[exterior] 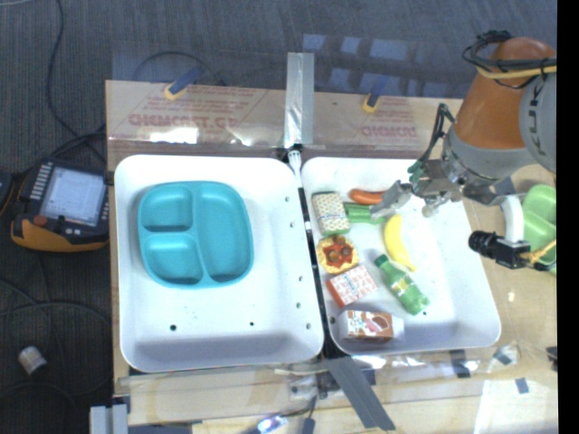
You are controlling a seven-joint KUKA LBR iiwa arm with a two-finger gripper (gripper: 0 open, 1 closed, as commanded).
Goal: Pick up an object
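We see two shallow white bins side by side on the tabletop (208, 120). The left bin (136, 333) holds a teal divided plate (194, 232), lying flat in its upper left part. The right bin (470, 319) holds the small objects, gathered in its left and middle.

Near the top of that bin lies a red sausage-shaped piece (366, 195), with a green piece (358, 211) just below it. To their left sits a small checkered packet (330, 212). Below that is a round pizza-like toy (337, 253), then a red-and-white patterned packet (352, 286), and lowest a red carton (368, 325) near the bin's bottom edge. A yellow banana (395, 241) lies upright in the frame at the middle of the bin, and a green bottle (403, 286) lies slanted just below it, nearly touching its lower end.

The grey arm with its orange band (496, 98) comes in from the upper right. The gripper (412, 199) hovers over the upper part of the right bin, just above the banana and right of the sausage piece. Its fingers (393, 199) look spread apart, with nothing between them.

A handheld controller (56, 206) lies on the floor at the left of the frame.
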